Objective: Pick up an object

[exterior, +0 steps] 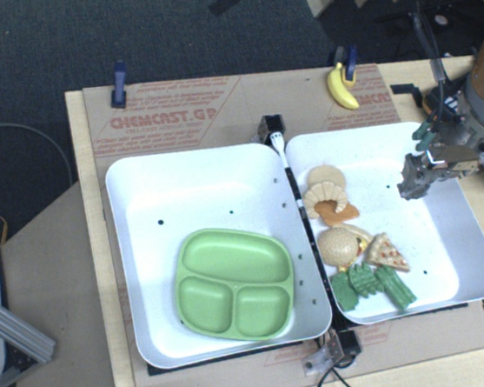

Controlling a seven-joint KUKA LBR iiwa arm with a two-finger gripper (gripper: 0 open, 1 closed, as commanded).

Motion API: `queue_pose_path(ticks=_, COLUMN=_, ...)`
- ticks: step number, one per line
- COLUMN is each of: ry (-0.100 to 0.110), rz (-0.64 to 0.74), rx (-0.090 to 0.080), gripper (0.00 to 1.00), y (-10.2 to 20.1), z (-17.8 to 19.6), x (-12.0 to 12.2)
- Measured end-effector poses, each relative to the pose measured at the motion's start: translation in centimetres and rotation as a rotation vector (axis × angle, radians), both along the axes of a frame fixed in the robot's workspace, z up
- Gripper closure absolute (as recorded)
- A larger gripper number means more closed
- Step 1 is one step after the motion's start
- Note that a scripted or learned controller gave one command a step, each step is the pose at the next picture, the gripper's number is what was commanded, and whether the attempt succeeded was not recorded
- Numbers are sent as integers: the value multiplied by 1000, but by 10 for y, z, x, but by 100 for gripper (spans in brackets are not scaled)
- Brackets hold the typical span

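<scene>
The camera view looks down on two white bins set side by side on a cardboard-covered bench (pixel 214 104). The left bin (pixel 138 201) holds a green divided plate (pixel 234 283), lying flat in its lower middle part. The right bin (pixel 458 240) holds a cluster of toy food along its left wall: a tan shell-like pastry (pixel 324 184) at the top, an orange piece (pixel 339 212) just below and touching it, a round beige bun (pixel 338 245) under that, a pizza slice (pixel 387 254) just beside the bun on its right, and green leafy pieces (pixel 374 286) at the bottom of the cluster. The gripper (pixel 413 183) hangs over the upper right part of the right bin, well apart from the food, with nothing between its fingers; whether the claw is apart or together cannot be told from here. A yellow banana (pixel 342 88) lies on the bench above the right bin, near a blue clamp (pixel 349 59). Another blue clamp (pixel 118 85) sits at the upper left of the bench.
</scene>
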State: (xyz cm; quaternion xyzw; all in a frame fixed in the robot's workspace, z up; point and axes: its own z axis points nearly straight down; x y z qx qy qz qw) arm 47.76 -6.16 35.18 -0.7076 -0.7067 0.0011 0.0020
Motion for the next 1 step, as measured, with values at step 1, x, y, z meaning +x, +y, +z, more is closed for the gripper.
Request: queue_pose_path(ticks=1, ry=-28, rz=0, rx=-7, gripper=100, y=-32, z=173, x=40)
